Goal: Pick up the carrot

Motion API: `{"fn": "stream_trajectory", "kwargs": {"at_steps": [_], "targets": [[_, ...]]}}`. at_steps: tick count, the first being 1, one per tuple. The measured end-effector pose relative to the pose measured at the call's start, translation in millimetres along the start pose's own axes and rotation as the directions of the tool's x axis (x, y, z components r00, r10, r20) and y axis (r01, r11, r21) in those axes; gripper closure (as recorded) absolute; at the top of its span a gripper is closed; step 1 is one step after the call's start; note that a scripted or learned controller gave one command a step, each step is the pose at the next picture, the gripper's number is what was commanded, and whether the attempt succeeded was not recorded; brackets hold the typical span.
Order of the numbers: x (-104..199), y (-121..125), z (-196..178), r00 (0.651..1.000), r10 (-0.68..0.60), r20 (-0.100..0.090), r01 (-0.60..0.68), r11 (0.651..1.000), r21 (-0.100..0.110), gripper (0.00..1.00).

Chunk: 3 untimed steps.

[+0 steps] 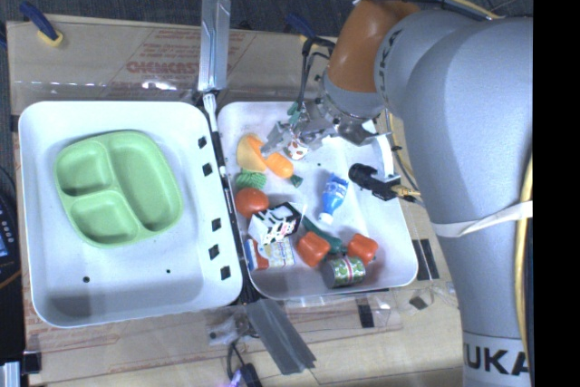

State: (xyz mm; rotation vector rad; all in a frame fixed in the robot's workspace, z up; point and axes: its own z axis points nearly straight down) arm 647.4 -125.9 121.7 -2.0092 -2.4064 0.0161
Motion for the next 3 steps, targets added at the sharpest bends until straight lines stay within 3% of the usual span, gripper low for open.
{"fn": "stream_trajectory", "kwargs": {"at_steps": [1, 3], "targets": [[4.3, -6.2, 1.4, 1.000, 0.027, 0.005, -0.027, 0.999, -0.019, 0.00], [12.5, -8.1, 1.1, 0.998, -0.064, 0.012, 0.064, 0.998, -0.019, 0.00]]}}
